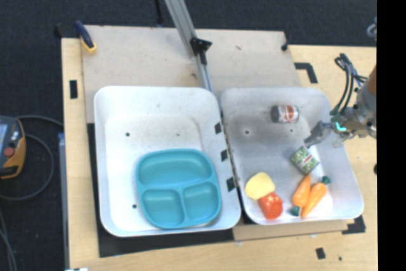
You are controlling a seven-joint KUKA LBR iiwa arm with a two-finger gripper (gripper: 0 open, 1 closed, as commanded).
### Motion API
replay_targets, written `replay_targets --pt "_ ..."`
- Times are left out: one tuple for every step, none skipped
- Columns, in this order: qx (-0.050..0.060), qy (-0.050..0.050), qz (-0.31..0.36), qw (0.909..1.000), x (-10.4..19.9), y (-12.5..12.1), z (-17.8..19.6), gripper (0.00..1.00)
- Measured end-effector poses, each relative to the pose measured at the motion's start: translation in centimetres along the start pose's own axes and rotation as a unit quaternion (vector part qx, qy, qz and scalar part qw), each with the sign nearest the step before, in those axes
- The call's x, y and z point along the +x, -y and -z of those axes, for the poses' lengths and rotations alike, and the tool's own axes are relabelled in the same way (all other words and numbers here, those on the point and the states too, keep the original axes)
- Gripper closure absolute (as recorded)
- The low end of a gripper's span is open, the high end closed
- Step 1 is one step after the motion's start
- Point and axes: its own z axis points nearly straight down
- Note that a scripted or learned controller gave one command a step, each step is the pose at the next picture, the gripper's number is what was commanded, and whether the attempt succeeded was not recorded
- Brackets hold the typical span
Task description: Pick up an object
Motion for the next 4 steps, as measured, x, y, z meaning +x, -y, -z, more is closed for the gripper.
replay_targets --pt "-0.001 0.000 0.000 1.0000 0.0 0.0 0.1 0.00" --pt "0.001 0.000 -0.001 1.0000 -0.2 -0.8 -4.5 0.00" --pt "0.001 0.000 -0.001 1.0000 -0.3 -0.9 -10.8 0.00" --pt "-0.001 0.001 -0.002 1.0000 -0.4 -0.9 -12.7 0.00"
